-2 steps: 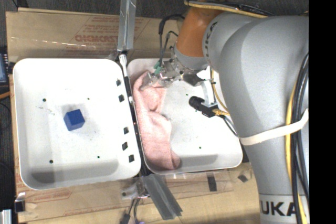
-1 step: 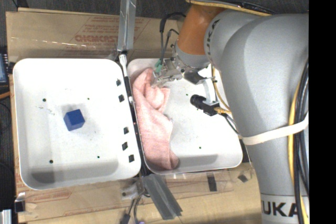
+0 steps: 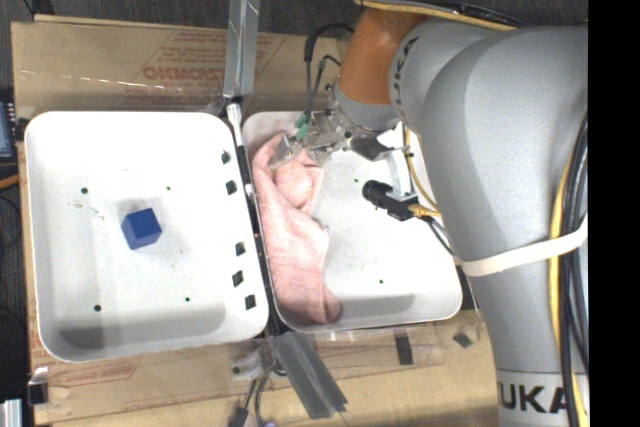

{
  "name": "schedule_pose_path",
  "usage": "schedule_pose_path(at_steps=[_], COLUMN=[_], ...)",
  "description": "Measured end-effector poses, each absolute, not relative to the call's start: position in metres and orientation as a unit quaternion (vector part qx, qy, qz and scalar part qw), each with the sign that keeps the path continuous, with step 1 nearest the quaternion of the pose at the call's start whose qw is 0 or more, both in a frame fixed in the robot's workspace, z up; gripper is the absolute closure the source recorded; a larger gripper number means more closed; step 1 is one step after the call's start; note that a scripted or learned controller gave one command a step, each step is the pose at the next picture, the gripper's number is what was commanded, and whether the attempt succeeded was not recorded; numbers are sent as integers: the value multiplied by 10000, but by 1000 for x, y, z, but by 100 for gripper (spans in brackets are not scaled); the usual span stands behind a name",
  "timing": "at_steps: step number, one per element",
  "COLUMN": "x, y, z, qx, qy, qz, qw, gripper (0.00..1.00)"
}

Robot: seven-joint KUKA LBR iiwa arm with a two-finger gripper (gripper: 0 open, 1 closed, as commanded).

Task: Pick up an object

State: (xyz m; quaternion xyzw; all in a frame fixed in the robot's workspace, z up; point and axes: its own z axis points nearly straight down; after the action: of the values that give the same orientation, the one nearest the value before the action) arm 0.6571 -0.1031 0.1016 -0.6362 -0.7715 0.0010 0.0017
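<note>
A pink cloth (image 3: 298, 235) lies crumpled along the left side of the right bin (image 3: 400, 300), from its far corner down to its near wall. My gripper (image 3: 305, 143) sits low at the cloth's far end, right against its top folds. A small blue cube (image 3: 141, 227) rests in the middle of the left bin (image 3: 60, 155), far from the gripper.
A metal divider bar (image 3: 240, 45) runs between the two bins at the far side. Brown cardboard (image 3: 110, 55) lies under and behind the bins. The big grey arm (image 3: 500, 145) covers the right bin's right side.
</note>
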Motion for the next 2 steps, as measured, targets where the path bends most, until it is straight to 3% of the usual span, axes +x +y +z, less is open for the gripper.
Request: schedule_pose_path(at_steps=[1,2], x=[618,618], y=[-109,-109], z=[91,100], qx=[-6016,-6008], qy=[-7988,-7994], qz=[12,20], qw=[18,27], gripper=[0,100])
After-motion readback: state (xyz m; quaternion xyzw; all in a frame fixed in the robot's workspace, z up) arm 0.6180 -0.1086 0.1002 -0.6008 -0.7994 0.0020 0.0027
